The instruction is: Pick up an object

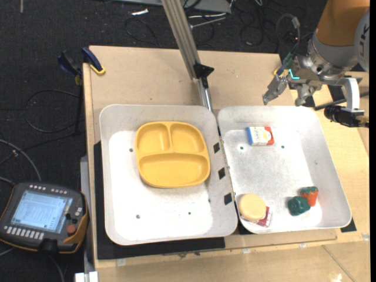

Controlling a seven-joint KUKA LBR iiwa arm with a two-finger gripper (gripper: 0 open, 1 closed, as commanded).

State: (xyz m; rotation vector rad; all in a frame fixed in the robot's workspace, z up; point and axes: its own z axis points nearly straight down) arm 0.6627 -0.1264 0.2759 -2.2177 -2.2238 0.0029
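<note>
The right bin [311, 137] holds three things. A small blue, white and orange box [259, 136] lies near its far side. A round tan piece on a red wrapper [254, 208] sits at the near left corner, and a green and orange toy vegetable [302, 201] lies at the near right. My gripper [289, 93] hangs above the bin's far edge, beyond the box and to its right, fingers spread open with nothing between them.
A yellow divided plate [172, 154] lies in the left bin [117, 216]. A slanted metal pole [187, 34] meets the bench at the bins' far junction. A teach pendant [41, 216] lies off the bench at the lower left.
</note>
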